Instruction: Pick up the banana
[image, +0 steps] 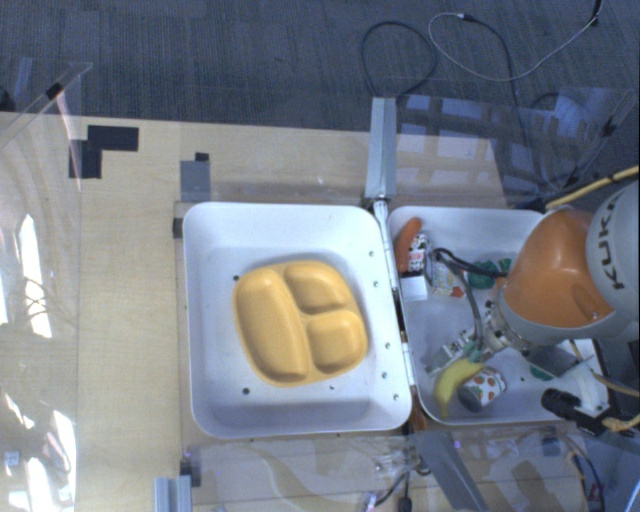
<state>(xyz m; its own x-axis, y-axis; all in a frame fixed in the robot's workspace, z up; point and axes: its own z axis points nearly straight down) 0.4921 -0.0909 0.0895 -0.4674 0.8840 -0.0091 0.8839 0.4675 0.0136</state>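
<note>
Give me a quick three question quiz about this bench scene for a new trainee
1. True or false: the banana lies in the left bin.
2. What sits in the left bin? A) a yellow divided tray B) a banana C) a cable
3. Fill in: the arm above the right bin wears a band coloured ____.

Key: 1 false, it lies in the right bin; 2 A; 3 orange.
</note>
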